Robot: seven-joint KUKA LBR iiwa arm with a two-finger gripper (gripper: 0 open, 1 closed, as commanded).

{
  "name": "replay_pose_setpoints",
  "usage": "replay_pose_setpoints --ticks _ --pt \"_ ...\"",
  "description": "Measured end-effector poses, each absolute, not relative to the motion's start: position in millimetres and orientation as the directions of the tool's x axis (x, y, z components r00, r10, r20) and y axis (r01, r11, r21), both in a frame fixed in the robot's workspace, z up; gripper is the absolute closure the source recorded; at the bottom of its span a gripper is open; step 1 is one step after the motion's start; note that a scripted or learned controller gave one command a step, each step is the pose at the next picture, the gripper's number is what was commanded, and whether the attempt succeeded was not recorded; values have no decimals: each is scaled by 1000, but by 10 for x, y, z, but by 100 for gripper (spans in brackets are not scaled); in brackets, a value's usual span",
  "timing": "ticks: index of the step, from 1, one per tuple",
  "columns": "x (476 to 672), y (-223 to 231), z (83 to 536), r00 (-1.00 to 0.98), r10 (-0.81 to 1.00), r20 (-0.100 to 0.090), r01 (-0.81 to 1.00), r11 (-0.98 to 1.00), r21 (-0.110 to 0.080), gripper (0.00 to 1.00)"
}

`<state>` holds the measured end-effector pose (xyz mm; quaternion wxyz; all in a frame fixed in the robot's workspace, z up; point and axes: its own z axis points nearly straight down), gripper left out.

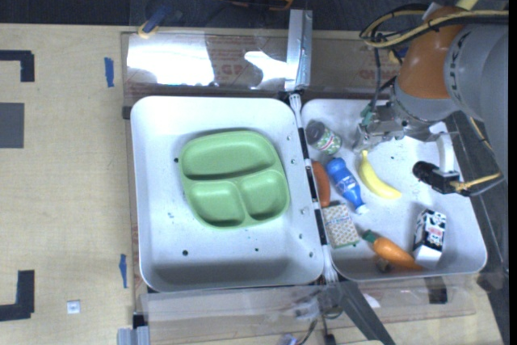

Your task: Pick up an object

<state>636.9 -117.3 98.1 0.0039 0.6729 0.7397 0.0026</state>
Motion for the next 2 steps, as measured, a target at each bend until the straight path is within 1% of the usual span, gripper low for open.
replay_pose_setpoints --ticks 1,2 --pt "6032 -1852 2527 -100 995 -2 995 100 3 100" --pt "6031 -1850 2525 -100 995 -2 995 100 2 0"
